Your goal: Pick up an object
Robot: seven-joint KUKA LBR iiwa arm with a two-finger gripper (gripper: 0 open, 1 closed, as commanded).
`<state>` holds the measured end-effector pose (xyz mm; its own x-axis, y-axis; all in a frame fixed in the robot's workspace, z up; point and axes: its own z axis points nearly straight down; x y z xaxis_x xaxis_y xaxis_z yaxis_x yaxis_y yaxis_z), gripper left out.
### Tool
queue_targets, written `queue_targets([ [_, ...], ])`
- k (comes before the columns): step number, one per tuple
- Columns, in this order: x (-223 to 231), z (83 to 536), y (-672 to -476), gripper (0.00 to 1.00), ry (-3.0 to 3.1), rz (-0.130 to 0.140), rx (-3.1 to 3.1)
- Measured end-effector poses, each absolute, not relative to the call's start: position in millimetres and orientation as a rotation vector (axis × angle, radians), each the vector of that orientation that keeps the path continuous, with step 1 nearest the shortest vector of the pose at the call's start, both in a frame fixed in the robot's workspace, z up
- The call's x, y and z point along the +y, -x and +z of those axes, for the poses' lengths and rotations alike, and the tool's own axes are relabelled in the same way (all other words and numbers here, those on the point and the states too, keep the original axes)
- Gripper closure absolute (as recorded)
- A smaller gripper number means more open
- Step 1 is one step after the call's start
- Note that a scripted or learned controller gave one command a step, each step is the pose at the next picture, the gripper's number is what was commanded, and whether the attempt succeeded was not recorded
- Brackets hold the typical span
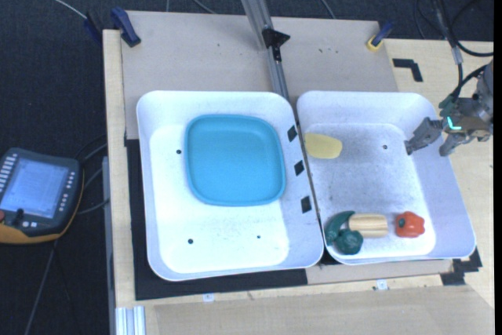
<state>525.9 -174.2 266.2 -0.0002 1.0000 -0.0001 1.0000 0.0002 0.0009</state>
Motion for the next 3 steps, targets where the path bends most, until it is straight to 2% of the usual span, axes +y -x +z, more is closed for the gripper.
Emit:
queue_targets([
  [1, -174.2, 266.2, -525.9, 0.0, -2.221, 0.001, 2.221],
  [2, -171.8, 205.4, -530.3, 0.0, -2.223, -0.003, 2.224],
  [3, -170.8, 163.8, -527.6, 0.0, -2.222, -0.002, 2.223],
])
